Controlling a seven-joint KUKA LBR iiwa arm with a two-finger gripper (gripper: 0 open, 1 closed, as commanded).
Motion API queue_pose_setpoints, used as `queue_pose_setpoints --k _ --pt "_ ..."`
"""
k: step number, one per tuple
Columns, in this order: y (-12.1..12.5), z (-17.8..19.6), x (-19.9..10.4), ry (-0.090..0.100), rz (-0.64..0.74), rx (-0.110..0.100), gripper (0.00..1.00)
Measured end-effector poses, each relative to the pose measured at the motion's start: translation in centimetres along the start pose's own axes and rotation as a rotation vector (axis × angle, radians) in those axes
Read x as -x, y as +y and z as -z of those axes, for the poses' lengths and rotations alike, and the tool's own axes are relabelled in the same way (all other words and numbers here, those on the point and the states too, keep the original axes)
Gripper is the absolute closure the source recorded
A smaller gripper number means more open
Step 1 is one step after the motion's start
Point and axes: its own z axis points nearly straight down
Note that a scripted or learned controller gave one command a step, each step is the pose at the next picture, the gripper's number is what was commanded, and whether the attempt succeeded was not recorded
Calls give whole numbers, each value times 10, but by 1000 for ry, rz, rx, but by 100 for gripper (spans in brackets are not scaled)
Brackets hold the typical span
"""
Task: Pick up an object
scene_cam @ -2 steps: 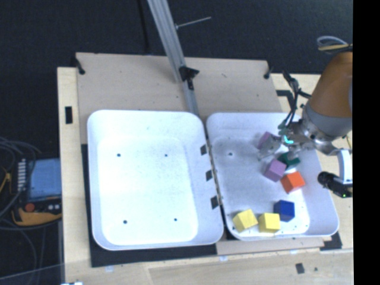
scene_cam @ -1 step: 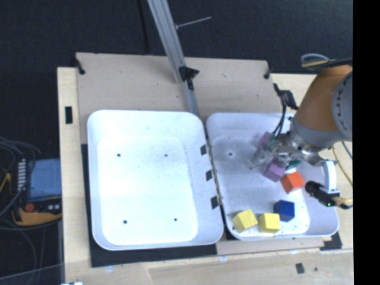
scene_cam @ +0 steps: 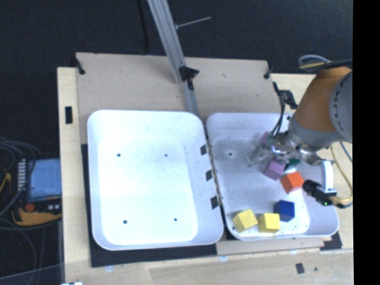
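Gripper hangs low in the right bin, just beside the purple block at its 5 o'clock, probably positioned for a pick; its grasp state cannot be determined. Further candidates lie in this bin: orange block, blue block and two yellow blocks toward 6 o'clock.

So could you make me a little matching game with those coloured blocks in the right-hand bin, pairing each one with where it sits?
Things:
1. purple block
2. orange block
3. blue block
4. two yellow blocks

Places:
A. side by side at the bin's near edge
B. right by the gripper
C. just above the right-hand yellow one
D. between the purple and blue ones

Pairs: 1-B, 2-D, 3-C, 4-A
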Motion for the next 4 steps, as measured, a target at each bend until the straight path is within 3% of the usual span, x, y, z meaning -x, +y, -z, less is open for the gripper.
queue_pose_setpoints --k 1,2,3,4 --pt "1 10 2 -4 -5 7 100" --pt "-3 70 10 6 -5 -16 100" --pt "-1 111 12 6 3 -17 100" --pt "0 129 14 7 4 -19 100"
